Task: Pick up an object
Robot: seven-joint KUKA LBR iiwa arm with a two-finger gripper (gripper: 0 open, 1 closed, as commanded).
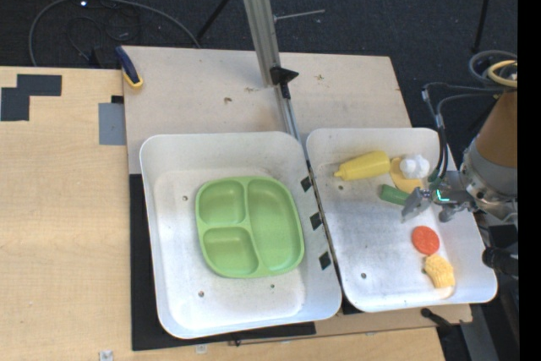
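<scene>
The end effector [427,205] hangs low inside the right shallow white bin [372,283], just beside the small dark green object [394,194], likely lining up a grasp. Whether it is open or holds anything, I cannot tell. The yellow plastic squeeze bottle [365,166], round orange-red piece [425,240] and yellow corn-like toy [439,271] lie near. The green sectioned plastic tray [250,226] fills the left bin.

The bench [338,89] bears two white bins — left [165,182], right [372,287] — side by side.
</scene>
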